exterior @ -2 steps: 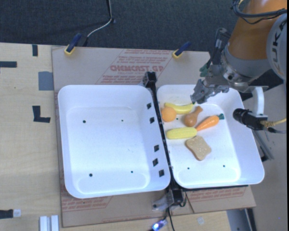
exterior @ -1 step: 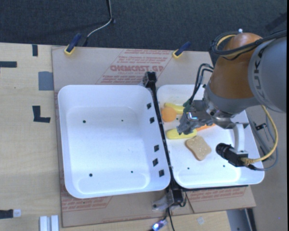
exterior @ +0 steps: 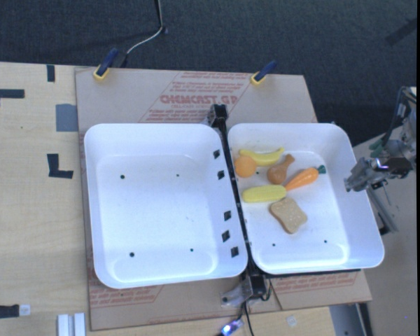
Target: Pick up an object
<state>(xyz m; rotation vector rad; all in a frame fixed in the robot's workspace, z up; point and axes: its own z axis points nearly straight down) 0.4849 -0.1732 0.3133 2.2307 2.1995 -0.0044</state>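
The right bin [exterior: 336, 254] holds several toy foods grouped near its far left. A yellow banana [exterior: 262, 156] lies at the back with an orange [exterior: 245, 166] just left of it. A brown drumstick [exterior: 281, 169] and an orange carrot [exterior: 302, 178] sit beside them. In front lie a long yellow piece [exterior: 264, 194] and a slice of bread [exterior: 288, 216]. My gripper [exterior: 367, 173] hangs at the right rim of this bin, outside it and well right of the carrot, with nothing seen in it.
The left bin [exterior: 98, 208] stands beside the right one, with a black divider clip strip [exterior: 227, 187] between them. Both rest on a cardboard sheet [exterior: 196, 100] held by two clamps. A cable [exterior: 150, 37] runs off at the back.
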